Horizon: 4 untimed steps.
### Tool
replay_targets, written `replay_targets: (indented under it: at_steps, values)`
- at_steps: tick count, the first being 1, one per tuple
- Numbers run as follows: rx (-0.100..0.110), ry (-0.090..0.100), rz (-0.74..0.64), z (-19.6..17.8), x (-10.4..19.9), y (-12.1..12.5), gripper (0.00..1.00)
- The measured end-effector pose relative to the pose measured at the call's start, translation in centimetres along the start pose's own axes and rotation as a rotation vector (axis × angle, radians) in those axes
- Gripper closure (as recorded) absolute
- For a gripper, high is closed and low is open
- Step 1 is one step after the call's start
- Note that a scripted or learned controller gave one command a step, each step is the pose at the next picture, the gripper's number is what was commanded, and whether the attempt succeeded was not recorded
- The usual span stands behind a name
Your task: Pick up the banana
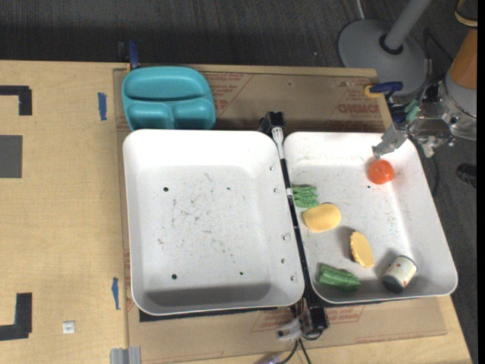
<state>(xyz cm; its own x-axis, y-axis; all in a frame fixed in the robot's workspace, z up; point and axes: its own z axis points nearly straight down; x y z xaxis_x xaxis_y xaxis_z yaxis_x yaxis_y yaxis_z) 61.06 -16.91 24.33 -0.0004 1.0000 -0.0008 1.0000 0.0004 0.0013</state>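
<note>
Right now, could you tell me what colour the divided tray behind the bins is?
Teal; the divided tray shows in the camera view.

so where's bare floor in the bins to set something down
The left bin offers its whole floor. In the right bin, bare patches lie along the top edge left of the orange ball, and between ball and banana. The lower left is crowded: green pieces, yellow lump, banana, can.

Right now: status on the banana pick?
Gripper over right bin's far corner, above orange ball. Banana untouched, near bin's front. Nothing on it.

end effector [388, 149] low, arm at right
</note>
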Motion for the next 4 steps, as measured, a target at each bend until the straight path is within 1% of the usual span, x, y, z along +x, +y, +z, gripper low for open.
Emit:
replay_targets:
  at_steps: [1, 2, 3, 4]
  values:
    - [0.001, 0.002, -0.471, 12.5, 3.7, -0.1, 0.00]
    - [0.002, 0.002, -0.397, 12.7, 7.0, -8.0, 0.00]
    - [0.001, 0.003, -0.073, 15.8, 6.3, -12.7, 0.00]
    - [0.001, 0.002, -0.059, 5.8, 18.2, -13.1, 0.00]
